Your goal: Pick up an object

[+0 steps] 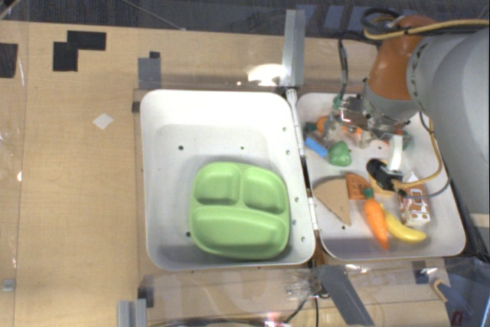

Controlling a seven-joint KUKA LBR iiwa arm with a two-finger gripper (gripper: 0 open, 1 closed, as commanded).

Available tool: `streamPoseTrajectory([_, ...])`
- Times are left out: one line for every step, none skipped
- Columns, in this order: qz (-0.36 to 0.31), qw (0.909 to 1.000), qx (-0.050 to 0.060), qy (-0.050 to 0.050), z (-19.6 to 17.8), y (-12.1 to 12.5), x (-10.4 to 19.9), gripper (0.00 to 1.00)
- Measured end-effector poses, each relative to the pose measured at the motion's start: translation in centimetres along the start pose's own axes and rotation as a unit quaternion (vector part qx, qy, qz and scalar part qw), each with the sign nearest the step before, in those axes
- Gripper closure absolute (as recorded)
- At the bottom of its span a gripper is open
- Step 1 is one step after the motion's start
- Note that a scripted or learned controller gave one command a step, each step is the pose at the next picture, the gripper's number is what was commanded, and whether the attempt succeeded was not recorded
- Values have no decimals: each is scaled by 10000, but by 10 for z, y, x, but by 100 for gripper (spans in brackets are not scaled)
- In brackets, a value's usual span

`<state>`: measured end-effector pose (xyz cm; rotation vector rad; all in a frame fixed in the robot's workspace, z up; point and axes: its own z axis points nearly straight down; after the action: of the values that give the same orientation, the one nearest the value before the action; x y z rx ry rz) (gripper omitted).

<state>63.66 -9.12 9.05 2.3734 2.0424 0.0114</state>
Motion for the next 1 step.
streamPoseTrajectory([-9,10000,-20,24,-13,2,3,100])
